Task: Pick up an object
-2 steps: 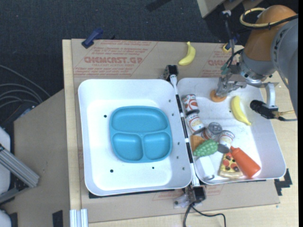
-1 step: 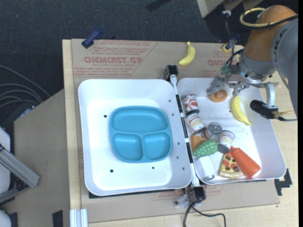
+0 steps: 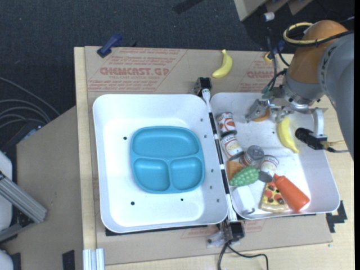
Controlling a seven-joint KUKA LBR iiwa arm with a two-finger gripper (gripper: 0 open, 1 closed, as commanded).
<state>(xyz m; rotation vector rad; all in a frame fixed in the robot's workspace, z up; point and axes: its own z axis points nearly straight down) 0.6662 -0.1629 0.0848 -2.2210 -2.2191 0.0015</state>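
From the overhead camera I am watching the gripper (image 3: 270, 109) hanging low over the right bin (image 3: 323, 176), just beside the yellow banana (image 3: 286, 134) at that bin's far end. I cannot tell whether the jaws are open or closed. The banana is lying apart from the crowded cans (image 3: 226, 124) and toy pizza slice (image 3: 272, 197). I am worrying its curved skin could slip sideways out of a pinch.

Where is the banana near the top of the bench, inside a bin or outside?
Outside. This banana lies on the brown board above both bins, beyond the right bin's white rim.
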